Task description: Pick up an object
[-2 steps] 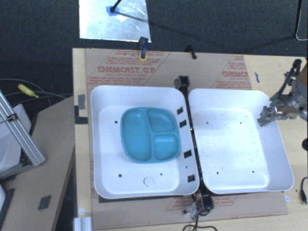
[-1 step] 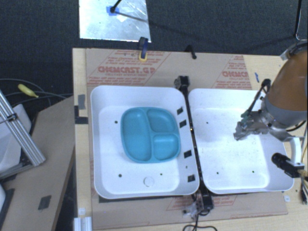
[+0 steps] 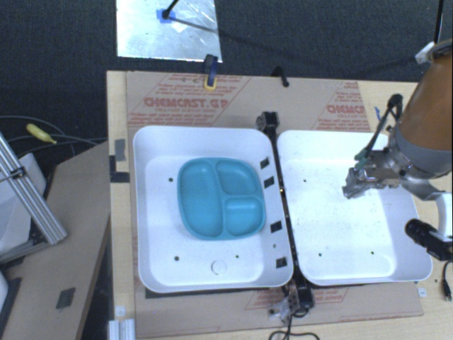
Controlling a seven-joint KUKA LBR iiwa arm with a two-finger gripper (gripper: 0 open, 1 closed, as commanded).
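Observation:
A blue divided plate (image 3: 219,198) lies flat in the middle of the left bin (image 3: 152,161). My gripper (image 3: 356,184) hangs over the right bin (image 3: 333,261), in its upper right part and well to the right of the plate. It points down and left, toward the bin's speckled white floor. Nothing shows between or under its tips. The grey arm with its orange band (image 3: 428,112) comes in from the right edge.
Black clips (image 3: 272,183) line the ridge where the two bins meet. Both bins rest on a cardboard sheet (image 3: 184,101). A shiny foil sheet (image 3: 170,20) lies on the dark floor behind, and a small yellow clamp (image 3: 210,73) sits at the cardboard's back edge.

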